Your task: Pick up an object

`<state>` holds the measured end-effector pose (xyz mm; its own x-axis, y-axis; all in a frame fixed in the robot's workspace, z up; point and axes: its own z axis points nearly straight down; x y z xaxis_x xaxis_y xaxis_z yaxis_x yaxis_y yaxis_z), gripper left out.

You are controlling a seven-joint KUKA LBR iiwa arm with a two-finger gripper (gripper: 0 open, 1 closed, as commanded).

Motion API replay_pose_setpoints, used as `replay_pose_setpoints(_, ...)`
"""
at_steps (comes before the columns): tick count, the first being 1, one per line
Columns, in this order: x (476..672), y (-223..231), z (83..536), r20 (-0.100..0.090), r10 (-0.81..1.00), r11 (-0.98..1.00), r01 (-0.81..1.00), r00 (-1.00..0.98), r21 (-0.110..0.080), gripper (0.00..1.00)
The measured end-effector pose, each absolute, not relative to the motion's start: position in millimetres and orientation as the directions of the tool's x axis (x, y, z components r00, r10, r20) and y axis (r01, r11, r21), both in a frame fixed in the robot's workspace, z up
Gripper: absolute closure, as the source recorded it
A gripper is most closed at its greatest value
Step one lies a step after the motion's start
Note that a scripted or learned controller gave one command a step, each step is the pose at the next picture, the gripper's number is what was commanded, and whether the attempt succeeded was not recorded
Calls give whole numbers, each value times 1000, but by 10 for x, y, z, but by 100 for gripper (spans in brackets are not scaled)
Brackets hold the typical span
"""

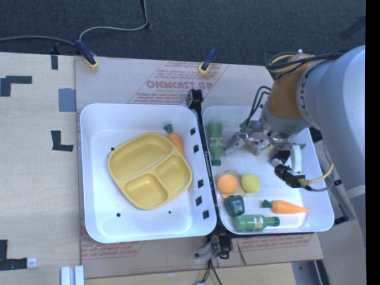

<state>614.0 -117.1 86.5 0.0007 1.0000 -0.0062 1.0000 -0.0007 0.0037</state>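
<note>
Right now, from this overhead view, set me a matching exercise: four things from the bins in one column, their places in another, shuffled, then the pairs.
Things:
1. yellow divided plastic plate
2. round orange fruit
3. green plastic bottle with a yellow label
4. orange toy carrot with a green top

Places:
A. near the right bin's front wall
B. left bin
C. just left of the yellow lemon
D. right bin's front right corner

Pairs: 1-B, 2-C, 3-A, 4-D

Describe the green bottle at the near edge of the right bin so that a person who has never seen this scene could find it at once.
Look in the right bin, the one the arm reaches into, and go to its near edge. The green bottle lies there on its side, below the green pepper and left of the carrot. It is long and green with a pale band, unlike the round orange and lemon above it.
</note>
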Motion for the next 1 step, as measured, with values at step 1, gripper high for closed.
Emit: replay_pose_setpoints(1, 6686, -2099, 1503, -3, 1000, 0, 1000, 0, 2, 0)
